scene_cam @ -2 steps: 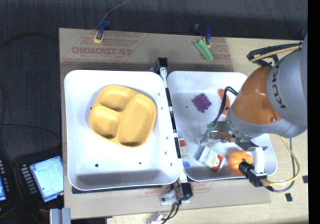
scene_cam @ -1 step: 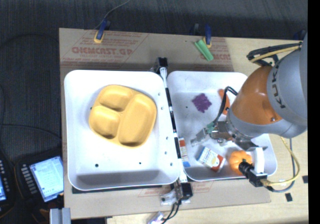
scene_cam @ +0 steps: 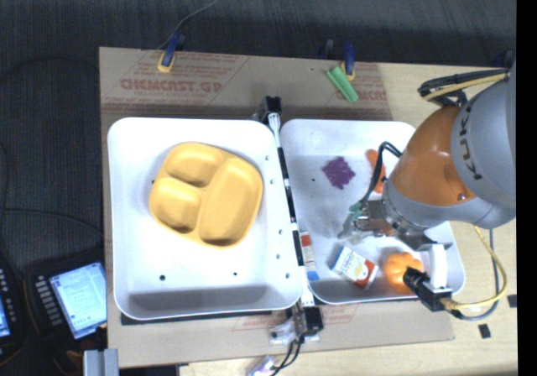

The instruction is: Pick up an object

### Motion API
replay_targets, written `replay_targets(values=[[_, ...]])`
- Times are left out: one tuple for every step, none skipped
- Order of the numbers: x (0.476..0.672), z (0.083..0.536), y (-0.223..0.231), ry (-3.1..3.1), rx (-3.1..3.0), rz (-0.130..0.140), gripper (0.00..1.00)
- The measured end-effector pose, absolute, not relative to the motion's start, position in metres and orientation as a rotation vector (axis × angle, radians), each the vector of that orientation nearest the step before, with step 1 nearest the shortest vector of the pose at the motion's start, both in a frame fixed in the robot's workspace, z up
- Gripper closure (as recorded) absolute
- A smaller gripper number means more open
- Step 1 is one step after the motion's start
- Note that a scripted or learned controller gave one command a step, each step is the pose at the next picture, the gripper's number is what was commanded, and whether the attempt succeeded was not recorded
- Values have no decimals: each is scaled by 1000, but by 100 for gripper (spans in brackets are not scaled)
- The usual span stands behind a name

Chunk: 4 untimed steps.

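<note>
Orange fruit [scene_cam: 399,268] and a small carton [scene_cam: 351,265] lie beneath the gripper [scene_cam: 362,223]. Its grip state can't be told. Centre over one item before descending.

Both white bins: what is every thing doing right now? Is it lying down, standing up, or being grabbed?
Yellow divided tray: lying flat in the left bin, untouched.
Purple thing: lying flat in the right bin, apart from the arm.
Small carton: on its side by the right bin's front wall.
Orange ball: resting beside the carton.
Claw: low over the right bin; grip hard to tell.
</note>
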<state>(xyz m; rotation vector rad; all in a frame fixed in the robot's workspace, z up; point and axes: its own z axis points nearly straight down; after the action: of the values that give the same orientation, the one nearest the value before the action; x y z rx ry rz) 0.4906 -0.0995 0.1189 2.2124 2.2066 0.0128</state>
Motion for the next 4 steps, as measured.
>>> replay_targets(values=[[555,126,-158,2220,2220,-2,100],[555,126,-158,2221,2221,-3,0],[578,88,-118,2216,2216,1,0],[581,100,-118,2214,2212,5,100]])
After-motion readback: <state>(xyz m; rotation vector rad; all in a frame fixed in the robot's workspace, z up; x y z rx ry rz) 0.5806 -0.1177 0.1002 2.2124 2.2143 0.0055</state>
